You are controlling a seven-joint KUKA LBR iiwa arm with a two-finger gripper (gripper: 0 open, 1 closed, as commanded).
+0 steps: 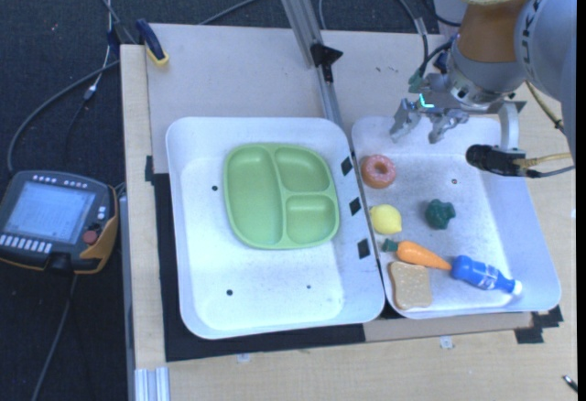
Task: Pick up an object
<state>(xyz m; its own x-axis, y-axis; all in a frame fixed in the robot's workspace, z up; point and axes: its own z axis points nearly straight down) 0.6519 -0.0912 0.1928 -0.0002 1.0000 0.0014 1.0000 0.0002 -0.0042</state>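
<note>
Grey gripper [427, 121], mine, spread wide and holding nothing, is hovering just beyond the donut [377, 171]; approach step, next needing a descent onto it.

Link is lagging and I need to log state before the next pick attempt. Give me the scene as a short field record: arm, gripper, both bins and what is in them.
arm: reaching in from the right, over the far end of the right bin
gripper: open, holding nothing, above the bin's far edge
left bin: green divided plate
right bin contents: donut, lemon, broccoli, carrot, bread slice, blue bottle
nearest to gripper: donut, not touching
</note>
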